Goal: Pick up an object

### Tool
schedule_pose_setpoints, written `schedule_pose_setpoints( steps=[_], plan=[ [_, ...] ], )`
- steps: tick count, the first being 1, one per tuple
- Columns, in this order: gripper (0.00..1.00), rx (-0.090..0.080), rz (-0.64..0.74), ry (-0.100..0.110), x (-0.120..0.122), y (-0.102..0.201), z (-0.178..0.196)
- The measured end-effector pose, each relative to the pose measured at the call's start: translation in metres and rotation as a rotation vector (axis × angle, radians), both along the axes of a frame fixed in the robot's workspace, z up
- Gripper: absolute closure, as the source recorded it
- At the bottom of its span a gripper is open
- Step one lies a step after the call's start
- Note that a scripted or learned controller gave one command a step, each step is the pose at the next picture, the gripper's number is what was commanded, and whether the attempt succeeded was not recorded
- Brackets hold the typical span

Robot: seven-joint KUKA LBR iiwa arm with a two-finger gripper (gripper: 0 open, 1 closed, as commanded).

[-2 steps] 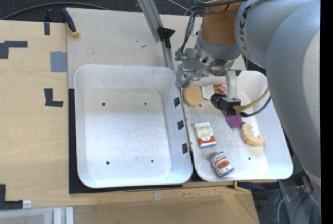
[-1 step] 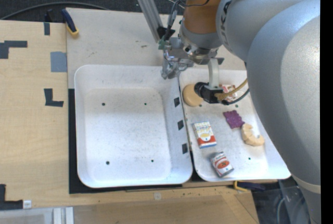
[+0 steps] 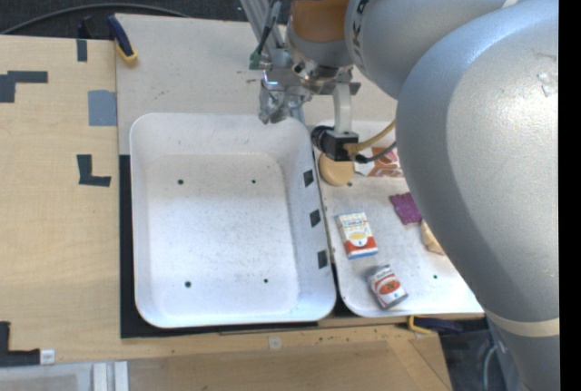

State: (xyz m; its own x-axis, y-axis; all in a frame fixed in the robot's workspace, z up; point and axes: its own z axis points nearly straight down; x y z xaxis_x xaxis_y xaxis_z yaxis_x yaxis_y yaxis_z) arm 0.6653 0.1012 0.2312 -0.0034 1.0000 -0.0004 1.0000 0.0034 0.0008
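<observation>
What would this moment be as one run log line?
arm: reaching in over right bin | tool: above left bin's far rim | small box, can, purple item: lying in right bin | pick: not yet done

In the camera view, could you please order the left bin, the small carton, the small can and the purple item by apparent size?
1. Left bin, by far.
2. Small carton.
3. Small can, close to the carton.
The purple item is partly hidden by the arm, so unranked.

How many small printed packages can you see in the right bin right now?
2: a box mid-bin, a red-and-white pack near the front rim. The arm may hide more.
</observation>
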Motion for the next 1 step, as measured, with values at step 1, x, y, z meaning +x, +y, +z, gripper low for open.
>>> schedule_pose_setpoints(
  steps=[1],
  plan=[
    [0.0, -0.001, -0.001, 0.002, -0.0012, -0.0013, 0.0003]
  ],
)
